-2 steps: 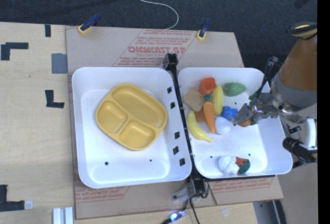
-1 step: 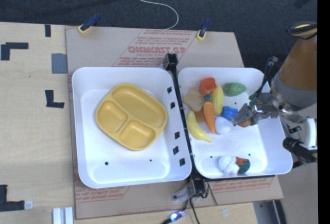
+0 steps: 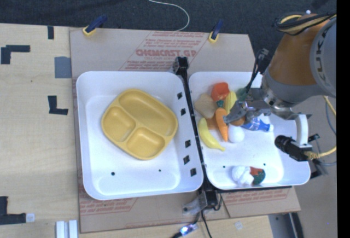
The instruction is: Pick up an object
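Note:
The right bin (image 3: 276, 168) holds a pile of toy food: a yellow banana (image 3: 209, 136), an orange carrot (image 3: 221, 124), a white egg (image 3: 236, 134), a tan piece (image 3: 205, 104), a red-orange piece (image 3: 220, 90) and a yellow piece (image 3: 231, 100). A blue-and-white bottle (image 3: 262, 125) lies to the right of the egg. My gripper (image 3: 237, 116) is low over the pile, just above the egg and next to the carrot. Its tips are lost among the toys.
A yellow divided plate (image 3: 139, 123) lies in the left bin (image 3: 87, 138). A white lump (image 3: 239, 174) and a red-and-green piece (image 3: 257, 175) sit near the right bin's front wall. The arm covers that bin's right side. A black divider (image 3: 188, 116) separates the bins.

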`<state>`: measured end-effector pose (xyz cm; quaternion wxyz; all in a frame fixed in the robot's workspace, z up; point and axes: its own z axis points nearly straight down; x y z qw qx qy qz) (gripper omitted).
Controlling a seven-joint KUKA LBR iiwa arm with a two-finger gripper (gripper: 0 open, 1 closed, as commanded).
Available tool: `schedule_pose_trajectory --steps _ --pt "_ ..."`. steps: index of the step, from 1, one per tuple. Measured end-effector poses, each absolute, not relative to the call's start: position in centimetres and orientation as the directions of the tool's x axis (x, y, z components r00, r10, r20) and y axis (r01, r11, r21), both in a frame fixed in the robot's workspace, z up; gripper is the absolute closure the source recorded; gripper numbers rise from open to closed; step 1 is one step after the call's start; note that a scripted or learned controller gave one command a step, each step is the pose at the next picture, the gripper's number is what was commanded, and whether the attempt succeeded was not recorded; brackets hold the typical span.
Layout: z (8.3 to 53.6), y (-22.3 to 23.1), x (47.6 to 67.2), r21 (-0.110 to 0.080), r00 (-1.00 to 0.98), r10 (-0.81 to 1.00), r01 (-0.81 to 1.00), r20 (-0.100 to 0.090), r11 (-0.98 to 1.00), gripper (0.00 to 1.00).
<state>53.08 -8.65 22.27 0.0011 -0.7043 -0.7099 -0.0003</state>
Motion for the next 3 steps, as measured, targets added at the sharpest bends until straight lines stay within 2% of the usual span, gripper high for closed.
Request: schedule_pose_trajectory --steps 1,2,3 --pt "23.4 -5.7 56.3 0.001 -0.005 1.000 1.000 0.000 0.005 1.00" --pt "21.6 -6.1 56.7 -0.004 -0.001 1.000 1.000 -0.001 0.001 1.00" --pt "22.7 -6.5 56.0 -0.001 -0.001 1.000 1.000 0.000 0.001 1.00"
